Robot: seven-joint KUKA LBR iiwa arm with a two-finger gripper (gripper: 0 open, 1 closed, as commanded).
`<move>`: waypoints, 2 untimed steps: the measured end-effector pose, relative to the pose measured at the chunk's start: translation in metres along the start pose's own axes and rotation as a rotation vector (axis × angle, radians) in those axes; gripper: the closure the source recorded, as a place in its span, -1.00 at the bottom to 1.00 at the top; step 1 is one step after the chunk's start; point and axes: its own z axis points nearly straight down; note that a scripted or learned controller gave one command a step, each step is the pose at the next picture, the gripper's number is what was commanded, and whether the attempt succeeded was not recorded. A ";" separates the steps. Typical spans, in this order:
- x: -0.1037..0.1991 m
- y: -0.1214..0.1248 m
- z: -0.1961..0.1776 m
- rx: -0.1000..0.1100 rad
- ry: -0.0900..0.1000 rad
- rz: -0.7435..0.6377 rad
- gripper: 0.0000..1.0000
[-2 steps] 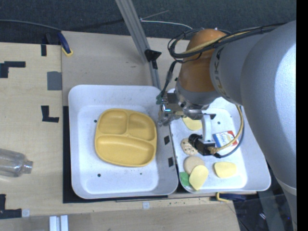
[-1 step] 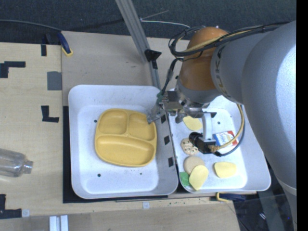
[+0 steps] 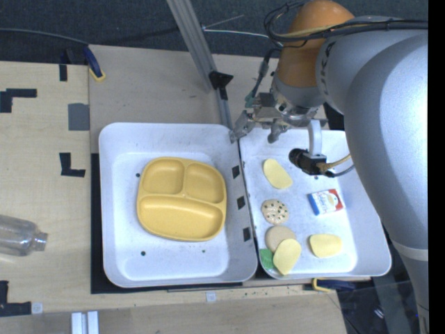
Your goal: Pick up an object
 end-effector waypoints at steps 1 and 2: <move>0.003 -0.002 -0.010 0.005 0.000 -0.004 1.00; 0.039 -0.038 0.001 0.008 0.002 -0.005 1.00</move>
